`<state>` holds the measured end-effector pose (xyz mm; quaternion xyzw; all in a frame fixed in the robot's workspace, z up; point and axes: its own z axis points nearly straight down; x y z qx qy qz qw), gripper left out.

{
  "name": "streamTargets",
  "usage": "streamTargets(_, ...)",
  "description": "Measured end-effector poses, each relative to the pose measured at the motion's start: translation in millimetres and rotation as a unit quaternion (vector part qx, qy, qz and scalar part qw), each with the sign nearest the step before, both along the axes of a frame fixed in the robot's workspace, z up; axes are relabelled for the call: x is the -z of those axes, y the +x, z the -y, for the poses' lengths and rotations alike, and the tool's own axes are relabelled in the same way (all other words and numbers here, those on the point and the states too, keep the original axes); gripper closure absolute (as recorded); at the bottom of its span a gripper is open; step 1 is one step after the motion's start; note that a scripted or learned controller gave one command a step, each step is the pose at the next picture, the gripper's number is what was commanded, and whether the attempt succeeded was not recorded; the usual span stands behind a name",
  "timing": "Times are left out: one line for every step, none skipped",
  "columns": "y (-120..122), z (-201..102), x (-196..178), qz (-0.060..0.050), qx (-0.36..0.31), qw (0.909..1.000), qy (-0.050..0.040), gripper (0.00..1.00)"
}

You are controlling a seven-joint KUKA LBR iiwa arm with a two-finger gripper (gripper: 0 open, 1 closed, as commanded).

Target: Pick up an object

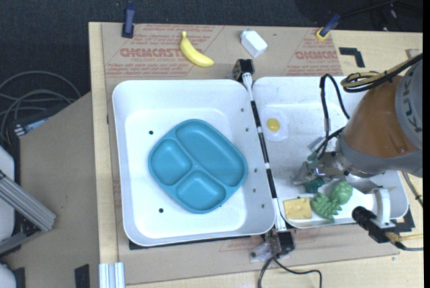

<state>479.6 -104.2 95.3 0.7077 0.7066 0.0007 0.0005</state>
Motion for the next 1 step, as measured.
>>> streamTargets(87.1,-55.0,-89.8,0.000,-0.001,1.0000,0.0002,1.00)
